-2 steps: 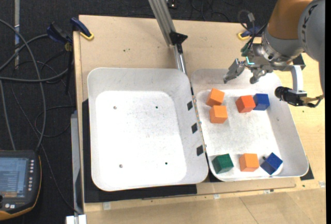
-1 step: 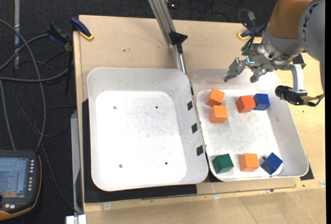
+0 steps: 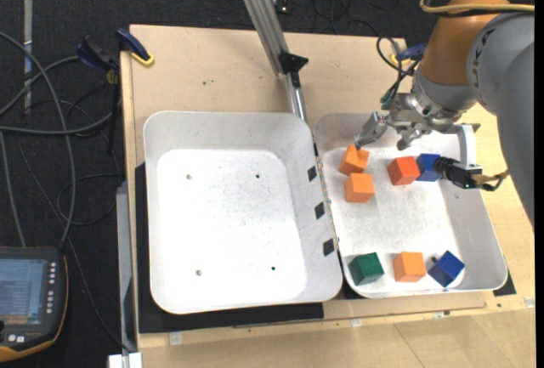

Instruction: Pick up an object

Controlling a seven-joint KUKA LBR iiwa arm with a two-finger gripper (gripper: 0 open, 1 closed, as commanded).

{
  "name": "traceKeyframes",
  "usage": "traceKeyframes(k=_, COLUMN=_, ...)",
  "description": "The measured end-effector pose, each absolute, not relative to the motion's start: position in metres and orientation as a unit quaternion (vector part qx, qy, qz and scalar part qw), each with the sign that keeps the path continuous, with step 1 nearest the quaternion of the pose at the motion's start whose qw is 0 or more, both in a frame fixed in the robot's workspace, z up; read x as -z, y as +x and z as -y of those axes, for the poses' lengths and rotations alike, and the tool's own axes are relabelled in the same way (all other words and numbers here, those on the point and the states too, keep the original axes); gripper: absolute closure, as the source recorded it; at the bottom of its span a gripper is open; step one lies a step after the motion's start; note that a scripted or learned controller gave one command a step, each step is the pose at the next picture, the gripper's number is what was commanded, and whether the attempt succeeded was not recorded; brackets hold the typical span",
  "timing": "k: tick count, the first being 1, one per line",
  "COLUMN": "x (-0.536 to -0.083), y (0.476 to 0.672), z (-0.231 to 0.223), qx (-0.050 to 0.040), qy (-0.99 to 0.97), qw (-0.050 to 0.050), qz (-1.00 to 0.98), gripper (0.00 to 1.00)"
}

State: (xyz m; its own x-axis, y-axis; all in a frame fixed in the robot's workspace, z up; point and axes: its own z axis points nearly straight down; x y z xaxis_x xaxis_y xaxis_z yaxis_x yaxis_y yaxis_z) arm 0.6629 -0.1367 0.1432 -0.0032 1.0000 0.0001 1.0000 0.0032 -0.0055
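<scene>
While seven blocks lie in the right bin [image 3: 476, 222], the gripper [image 3: 389, 133], fingers apparently spread and holding nothing, hovers at upper right; nothing lifted.

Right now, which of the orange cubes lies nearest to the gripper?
The tilted orange cube at the right bin's upper left, just below the gripper; the other two lie lower.

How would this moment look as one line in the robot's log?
gripper: open, holding nothing | position: over right bin, above orange block | blocks in bin: seven | pick: not yet done
</scene>
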Motion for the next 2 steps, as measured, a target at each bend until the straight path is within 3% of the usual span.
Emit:
traceKeyframes(k=1, x=-0.118, y=0.669, z=0.137, qx=0.0052, qy=-0.706, qw=-0.007, qz=0.708, gripper=0.0)
traceKeyframes(k=2, x=-0.129, y=0.67, z=0.136, qx=0.0076, qy=-0.705, qw=-0.009, qz=0.709, gripper=1.0)
